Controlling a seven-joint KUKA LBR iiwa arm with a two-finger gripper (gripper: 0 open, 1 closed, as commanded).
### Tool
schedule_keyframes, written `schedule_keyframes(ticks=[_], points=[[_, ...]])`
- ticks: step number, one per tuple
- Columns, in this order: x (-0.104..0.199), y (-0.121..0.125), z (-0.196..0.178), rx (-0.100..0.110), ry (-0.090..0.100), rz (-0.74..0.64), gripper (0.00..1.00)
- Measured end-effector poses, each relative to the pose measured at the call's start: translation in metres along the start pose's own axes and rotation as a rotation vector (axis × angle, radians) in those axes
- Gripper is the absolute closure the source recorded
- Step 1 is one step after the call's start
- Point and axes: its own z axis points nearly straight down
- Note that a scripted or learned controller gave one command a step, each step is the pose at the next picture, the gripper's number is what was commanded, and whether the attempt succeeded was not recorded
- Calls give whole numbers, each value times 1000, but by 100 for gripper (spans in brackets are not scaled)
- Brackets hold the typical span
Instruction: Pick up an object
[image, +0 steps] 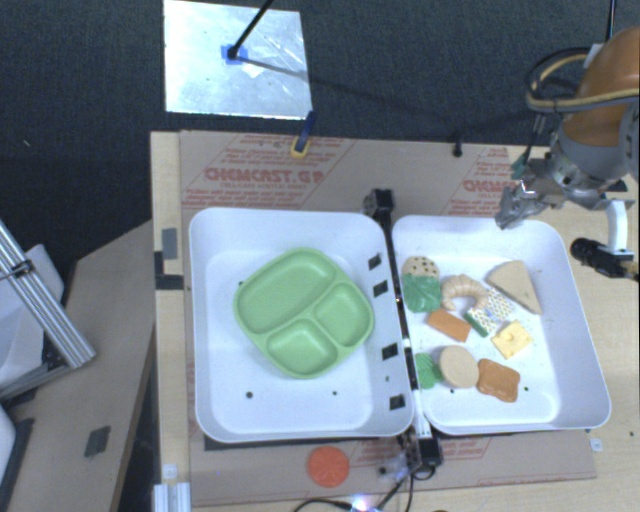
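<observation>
The right bin (565, 300) holds several toy foods: a cookie (421, 267), a green leafy piece (422, 293), a croissant (464, 289), a tan wedge (516, 285), an orange block (449, 325), a yellow cheese piece (512, 339), a round beige piece (459, 366) and a brown toast piece (498, 380). My gripper (510, 212) hangs over the far rim of the right bin, up and to the right of the food pile. Nothing shows between its tips.
The left bin (220, 330) holds a green divided plate (303, 312). Black clips (380, 205) join the two bins along the middle. An orange disc (328, 465) lies on the cardboard in front. A foil sheet (238, 60) lies at the back.
</observation>
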Motion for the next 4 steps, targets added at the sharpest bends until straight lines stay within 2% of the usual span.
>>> schedule_keyframes(ticks=[1, 2, 3, 4], points=[[0, 1, -18, 5, 2, 0, 100], [37, -36, -21, 9, 3, -2, 100], [87, -56, -25, 9, 4, -3, 100], [125, -91, -14, 11, 4, -1, 100]])
